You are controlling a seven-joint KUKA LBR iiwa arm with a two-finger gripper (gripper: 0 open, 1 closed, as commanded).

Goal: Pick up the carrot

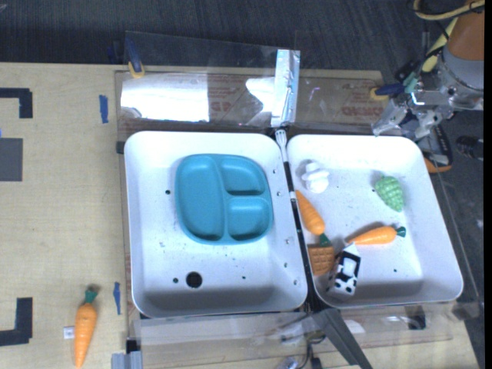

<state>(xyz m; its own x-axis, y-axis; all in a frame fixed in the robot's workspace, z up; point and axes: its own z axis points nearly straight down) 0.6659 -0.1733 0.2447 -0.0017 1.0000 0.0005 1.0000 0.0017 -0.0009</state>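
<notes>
My end effector hangs above the far right corner of the right bin; I cannot tell how it stands. It touches nothing. In this bin lie two carrots: one carrot by the left wall, a second carrot near the middle. A third carrot lies on the bench. The left bin holds a blue tray.

- The right bin has open floor in its middle and along its far edge.
- A carrot lies mid-bin, free above and on its far side; a black-and-white toy sits just beside its tip.
- A second carrot hugs the left wall, crowded by a white object and a waffle piece.
- A green item is near the right wall.
</notes>
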